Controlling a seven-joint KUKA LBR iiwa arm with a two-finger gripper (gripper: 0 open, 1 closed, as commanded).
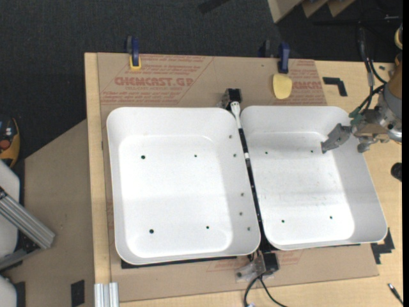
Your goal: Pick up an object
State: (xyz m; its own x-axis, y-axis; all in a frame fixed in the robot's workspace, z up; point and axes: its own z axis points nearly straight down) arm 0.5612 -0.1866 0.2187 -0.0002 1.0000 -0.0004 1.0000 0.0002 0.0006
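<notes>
My gripper [346,144] hangs over the far right edge of the right bin [358,232]. Its two grey fingers [332,139] are spread apart, and I see nothing between them. A small yellow object [282,86] lies on the brown board just beyond the right bin's far rim, to the left of and behind the gripper. The left bin [121,235] sits beside the right one, with only small dark dots showing on both white floors.
Both bins rest on a brown board [166,75] held by blue clamps [133,47] at the far edge. A black bracket [232,98] sits between the bins at the back, another with cables [262,265] at the front. Arm cables [370,62] hang at the right.
</notes>
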